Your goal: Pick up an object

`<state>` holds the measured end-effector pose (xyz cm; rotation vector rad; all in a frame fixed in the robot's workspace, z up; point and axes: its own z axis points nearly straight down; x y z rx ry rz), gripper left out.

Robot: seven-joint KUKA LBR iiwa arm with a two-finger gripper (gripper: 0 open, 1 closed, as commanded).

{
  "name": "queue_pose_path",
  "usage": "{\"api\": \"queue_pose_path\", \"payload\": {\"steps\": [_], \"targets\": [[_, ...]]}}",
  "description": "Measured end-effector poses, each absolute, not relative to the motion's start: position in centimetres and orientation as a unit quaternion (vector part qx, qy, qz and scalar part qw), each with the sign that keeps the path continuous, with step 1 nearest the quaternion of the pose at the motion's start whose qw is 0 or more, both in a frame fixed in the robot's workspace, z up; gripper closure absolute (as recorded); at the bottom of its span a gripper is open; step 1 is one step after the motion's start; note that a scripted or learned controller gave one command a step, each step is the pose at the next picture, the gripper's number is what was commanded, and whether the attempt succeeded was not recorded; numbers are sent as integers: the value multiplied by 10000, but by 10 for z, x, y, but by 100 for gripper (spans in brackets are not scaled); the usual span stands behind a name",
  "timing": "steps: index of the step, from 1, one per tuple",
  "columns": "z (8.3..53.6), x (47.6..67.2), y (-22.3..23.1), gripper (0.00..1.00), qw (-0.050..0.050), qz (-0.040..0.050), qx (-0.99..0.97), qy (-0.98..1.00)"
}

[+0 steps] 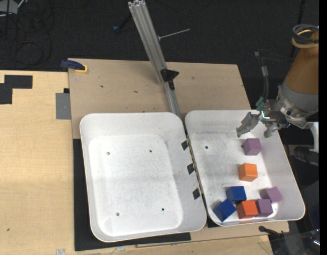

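Camera view: two white bins are seen side by side on the bench, the left bin [100, 142] and the right bin [216, 132]. The gripper [258, 124] is held over the upper right part of the right bin, its two fingers spread apart with nothing between them. A purple cube [252, 146] is found just below it. An orange cube [248, 171] lies lower, near the bin's middle. Along the near edge a cluster is noted: two blue cubes [231, 201], touching; an orange block [248, 209]; and two more purple cubes [268, 201] at the right.
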<state>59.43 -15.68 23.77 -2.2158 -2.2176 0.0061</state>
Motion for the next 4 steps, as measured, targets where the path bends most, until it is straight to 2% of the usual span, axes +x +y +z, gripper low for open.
{"api": "queue_pose_path", "payload": {"steps": [1,3,4], "targets": [[240,595,-157,0,13,7,-7069,-7074],[131,605,-164,0,40,24,-7077,-7065],[91,605,-163,0,4,0,-7083,-7059]]}}
